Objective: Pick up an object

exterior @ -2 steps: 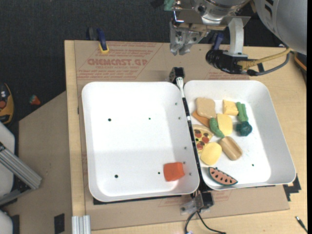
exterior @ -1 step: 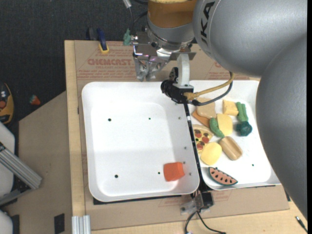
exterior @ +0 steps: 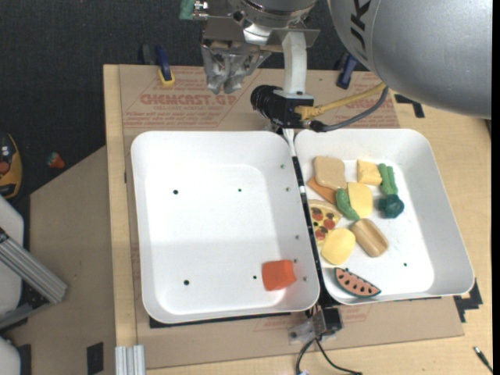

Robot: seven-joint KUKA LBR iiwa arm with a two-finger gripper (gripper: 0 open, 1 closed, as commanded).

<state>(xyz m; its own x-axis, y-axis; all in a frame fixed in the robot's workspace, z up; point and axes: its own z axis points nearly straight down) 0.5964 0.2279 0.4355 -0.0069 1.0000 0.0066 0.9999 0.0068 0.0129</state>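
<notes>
Camera view
Arm: the grey KUKA arm comes in from the upper right, its orange band at the top edge.
Tool: the metal two-finger tool (exterior: 228, 73) hangs above the cardboard-covered desk (exterior: 117, 209), beyond the far rim of the left bin; its fingers point down close together with only a narrow gap, nothing between them, touching nothing.
Left bin: the shallow white plastic bin (exterior: 156, 170) holds one small orange block (exterior: 278, 275) near its front right corner, well apart from the tool.
Right bin: the second shallow white bin (exterior: 433, 209) holds a cluster of toy foods: a tan bread slice (exterior: 330, 172), a yellow cheese wedge (exterior: 368, 172), a green broccoli piece (exterior: 390, 206), a pizza slice (exterior: 322, 220), a brown bread roll (exterior: 369, 237), a yellow lemon-like piece (exterior: 338, 247) and a watermelon slice (exterior: 356, 284) at the front rim.
</notes>
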